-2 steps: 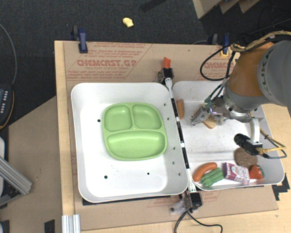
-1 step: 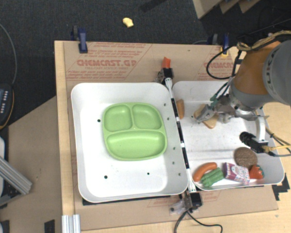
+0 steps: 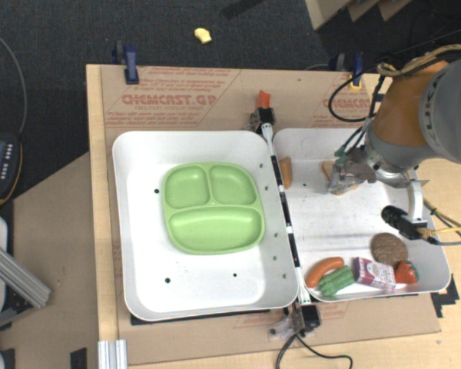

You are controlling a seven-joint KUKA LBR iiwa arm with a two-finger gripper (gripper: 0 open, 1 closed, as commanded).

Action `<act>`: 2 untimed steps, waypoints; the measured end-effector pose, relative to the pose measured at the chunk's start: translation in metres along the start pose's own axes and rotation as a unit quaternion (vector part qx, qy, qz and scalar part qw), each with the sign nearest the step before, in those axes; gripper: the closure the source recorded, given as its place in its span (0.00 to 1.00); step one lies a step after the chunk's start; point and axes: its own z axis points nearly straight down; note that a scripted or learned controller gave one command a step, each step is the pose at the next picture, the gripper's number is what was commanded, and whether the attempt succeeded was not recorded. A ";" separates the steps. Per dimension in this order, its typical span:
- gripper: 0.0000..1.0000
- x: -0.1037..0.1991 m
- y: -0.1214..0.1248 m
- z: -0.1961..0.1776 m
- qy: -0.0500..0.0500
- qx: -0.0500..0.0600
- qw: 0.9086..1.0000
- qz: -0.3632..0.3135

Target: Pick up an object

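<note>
A small tan object [image 3: 328, 171] lies on the floor of the right-hand bin [image 3: 346, 214], touching or just left of the fingers [image 3: 344, 180] of the grey KUKA arm [image 3: 415, 121]; whether the fingers are open or closed on it cannot be told from above. Farther left of the fingers, an orange-brown piece [image 3: 286, 172] rests against the bin's left wall. Below them stretches bare white floor, open room reaching down to a row along the near rim: an orange sausage [image 3: 323, 270], a green vegetable [image 3: 336, 281], a purple-and-white packet [image 3: 375, 274], a brown round patty [image 3: 389, 248] and a red piece [image 3: 406, 273]. Left beyond the divider, the other bin [image 3: 138, 229] carries a green sectioned plate [image 3: 213, 207] on the desk [image 3: 107, 114].
</note>
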 end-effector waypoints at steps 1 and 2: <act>1.00 -0.077 -0.053 -0.062 -0.002 0.001 1.000 0.004; 0.00 -0.071 -0.051 -0.057 0.001 0.002 1.000 0.000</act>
